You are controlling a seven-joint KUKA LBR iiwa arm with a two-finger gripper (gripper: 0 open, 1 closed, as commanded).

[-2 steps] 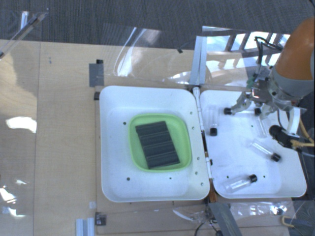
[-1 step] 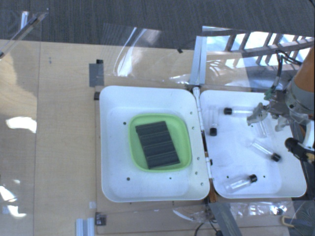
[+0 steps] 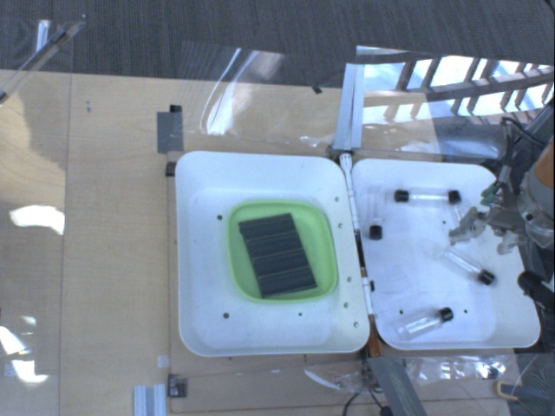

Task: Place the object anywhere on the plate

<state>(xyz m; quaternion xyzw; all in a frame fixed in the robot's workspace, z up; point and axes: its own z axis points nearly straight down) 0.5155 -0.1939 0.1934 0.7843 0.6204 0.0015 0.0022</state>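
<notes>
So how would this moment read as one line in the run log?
gripper: over right bin | tubes: lying in right bin | plate: left bin, dark block on it

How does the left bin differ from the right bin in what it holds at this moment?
The left bin holds a green plate with a dark ribbed block on it; the right bin holds several scattered clear tubes with black caps. The tool sits over the right bin, not the left bin. Both are shallow, white and square.

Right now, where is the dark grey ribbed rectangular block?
The dark grey ribbed block lies on the green square plate in the left white bin, apart from the gripper over the right bin.
</notes>
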